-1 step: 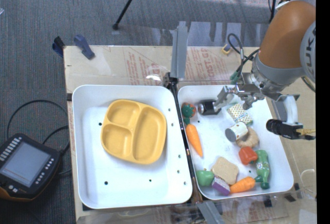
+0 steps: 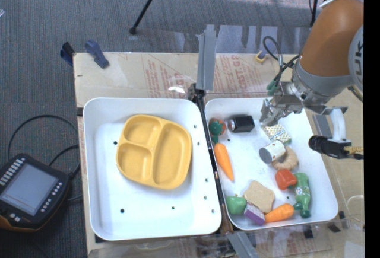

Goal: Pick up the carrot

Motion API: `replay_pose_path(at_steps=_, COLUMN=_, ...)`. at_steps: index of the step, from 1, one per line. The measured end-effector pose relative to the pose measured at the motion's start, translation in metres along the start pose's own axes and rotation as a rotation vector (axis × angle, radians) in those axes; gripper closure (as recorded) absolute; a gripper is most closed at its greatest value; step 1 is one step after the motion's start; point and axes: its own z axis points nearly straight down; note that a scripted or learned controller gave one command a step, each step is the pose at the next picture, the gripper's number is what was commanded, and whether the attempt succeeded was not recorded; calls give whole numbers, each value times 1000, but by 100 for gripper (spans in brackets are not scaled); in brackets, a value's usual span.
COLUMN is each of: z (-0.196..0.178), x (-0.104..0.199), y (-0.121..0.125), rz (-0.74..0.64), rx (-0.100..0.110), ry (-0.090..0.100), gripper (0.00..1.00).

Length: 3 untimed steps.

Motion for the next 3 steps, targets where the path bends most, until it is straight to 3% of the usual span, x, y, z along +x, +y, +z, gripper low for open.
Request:
replay_pose_path(at_steps=1, z=76, x=79, y=22, rz=109, rx=4, ry=-2, gripper=100)
replay_pose_path(at_steps=2, z=41, x=41, y=23, rz=365, rx=-5, ry=-2, gripper=100)
replay_pose_path(at_steps=3, z=33, x=42, y=22, rz=364, rx=2, ry=-1, gripper=100)
